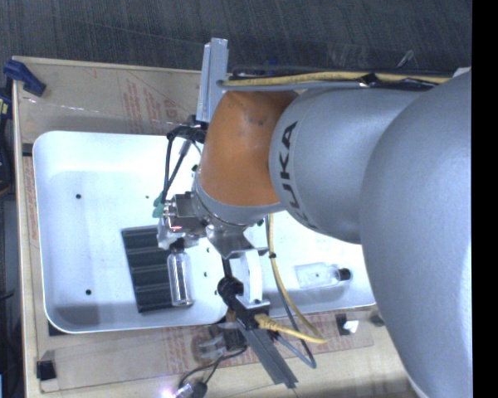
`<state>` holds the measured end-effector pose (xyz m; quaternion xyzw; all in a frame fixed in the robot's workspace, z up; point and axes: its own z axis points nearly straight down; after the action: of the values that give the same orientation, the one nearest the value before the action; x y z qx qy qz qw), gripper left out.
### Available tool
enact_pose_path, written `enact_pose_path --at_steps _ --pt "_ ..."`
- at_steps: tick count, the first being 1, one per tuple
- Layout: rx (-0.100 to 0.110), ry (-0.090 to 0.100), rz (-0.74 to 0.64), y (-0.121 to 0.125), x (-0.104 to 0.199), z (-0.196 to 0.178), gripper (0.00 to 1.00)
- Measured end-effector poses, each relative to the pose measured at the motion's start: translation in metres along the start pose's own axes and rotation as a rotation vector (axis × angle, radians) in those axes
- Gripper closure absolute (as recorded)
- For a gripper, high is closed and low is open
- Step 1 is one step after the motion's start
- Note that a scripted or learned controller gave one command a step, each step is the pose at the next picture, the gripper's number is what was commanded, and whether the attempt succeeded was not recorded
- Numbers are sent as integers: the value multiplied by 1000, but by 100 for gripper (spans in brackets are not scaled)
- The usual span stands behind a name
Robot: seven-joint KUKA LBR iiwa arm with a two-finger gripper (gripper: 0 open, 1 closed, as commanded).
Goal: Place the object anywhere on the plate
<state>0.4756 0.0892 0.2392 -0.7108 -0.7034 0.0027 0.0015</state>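
You'll find the plate (pixel 149 268) in the left bin (pixel 66 222), toward 6 o'clock from the bin's middle and close to its near wall. It is a dark, nearly black rectangle with ribs running across it. It lies flat on the white floor, with its long side running roughly 12 to 6 and leaning slightly toward 11. The object is a small clear bottle (pixel 179 279), see-through with pale glints along its body. Look at the plate's 3 o'clock edge: the bottle sits there, long axis 12 to 6, overlapping that edge. You cannot tell whether it rests fully on the ribs or partly on the bin floor.
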Motion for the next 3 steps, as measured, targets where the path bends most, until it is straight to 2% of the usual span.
enact_pose_path --at_steps 1,2,3 --pt "0 1 76 6 59 145 100" --pt "-5 1 -215 1 -1 48 100" --pt "-2 1 -200 0 57 149 100"
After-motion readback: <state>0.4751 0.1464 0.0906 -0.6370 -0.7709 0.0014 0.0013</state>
